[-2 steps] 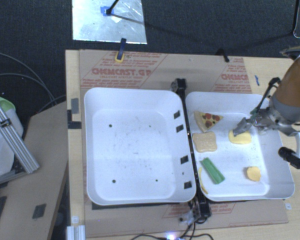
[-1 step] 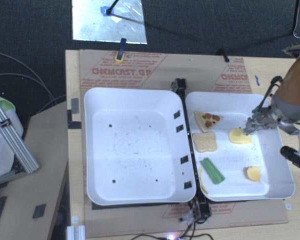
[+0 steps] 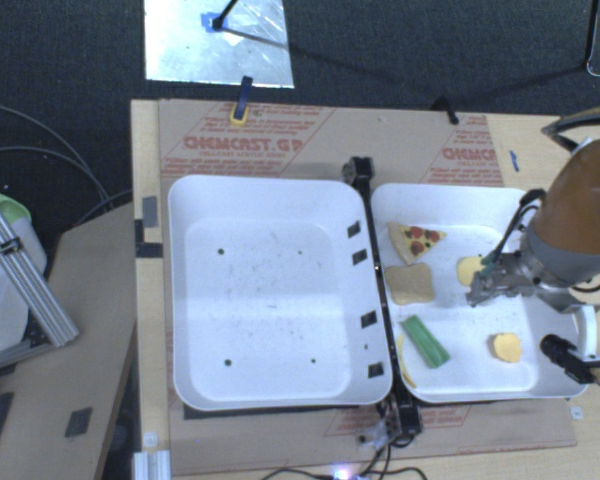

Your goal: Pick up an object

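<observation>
The right bin (image 3: 450,378) holds a pizza slice (image 3: 417,240), a tan bread slice (image 3: 410,285), a green block (image 3: 425,341), a small yellow piece (image 3: 507,347) and a yellow round piece (image 3: 469,269). My gripper (image 3: 483,290) hangs low over the right bin's middle, just below and right of the yellow round piece, partly covering it. The grey arm with its orange band (image 3: 580,203) comes in from the right. Whether anything sits between the fingers is hidden from this angle.
The left bin (image 3: 270,298) lies beside the right one, joined by a black clip strip (image 3: 372,288). Both rest on a cardboard sheet (image 3: 280,133). A metal plate (image 3: 218,28) lies on the floor behind. A side table (image 3: 60,368) stands at left.
</observation>
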Tool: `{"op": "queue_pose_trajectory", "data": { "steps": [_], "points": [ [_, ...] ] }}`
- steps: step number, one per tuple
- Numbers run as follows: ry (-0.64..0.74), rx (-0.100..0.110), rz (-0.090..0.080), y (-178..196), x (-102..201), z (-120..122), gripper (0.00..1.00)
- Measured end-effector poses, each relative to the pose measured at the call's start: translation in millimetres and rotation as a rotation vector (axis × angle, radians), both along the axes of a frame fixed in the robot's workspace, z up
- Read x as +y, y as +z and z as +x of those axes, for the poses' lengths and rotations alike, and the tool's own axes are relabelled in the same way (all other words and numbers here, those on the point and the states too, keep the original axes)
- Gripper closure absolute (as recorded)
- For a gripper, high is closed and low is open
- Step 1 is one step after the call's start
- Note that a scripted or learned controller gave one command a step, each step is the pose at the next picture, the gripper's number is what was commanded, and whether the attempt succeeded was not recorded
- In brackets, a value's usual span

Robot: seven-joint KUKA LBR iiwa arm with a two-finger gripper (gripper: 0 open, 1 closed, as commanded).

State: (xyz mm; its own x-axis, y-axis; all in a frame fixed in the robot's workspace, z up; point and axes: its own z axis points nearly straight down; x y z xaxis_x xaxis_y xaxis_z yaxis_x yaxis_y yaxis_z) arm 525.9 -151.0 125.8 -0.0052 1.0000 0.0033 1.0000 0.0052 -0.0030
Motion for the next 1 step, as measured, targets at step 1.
{"op": "queue_pose_trajectory", "data": {
  "steps": [1],
  "points": [
    [0.01,-0.007,0.003,61.3,110.2,-38.7,1.0]
  ]
}}
